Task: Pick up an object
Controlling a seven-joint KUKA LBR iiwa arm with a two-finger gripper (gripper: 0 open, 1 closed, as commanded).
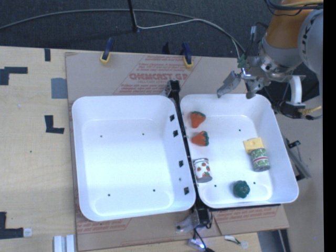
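Observation:
The right bin [278, 125] holds several small objects. Two orange strawberry-like toys [197, 118] [200, 138] lie near its left wall. A small white can with red spots [202, 170] sits below them. A yellow block [253, 144] touches a green-labelled can [260, 159] on the right side. A dark green lump [241, 188] rests near the front. My gripper [240, 86] hovers over the bin's far edge, above all of these, its two fingers spread apart with nothing between them.
The left bin [84, 140] stands beside the right one, joined by a black divider with clips [181, 140]. Two clamps, one yellow [106, 51] and one blue-and-yellow [187, 55], grip the cardboard at the back. A cable arcs behind.

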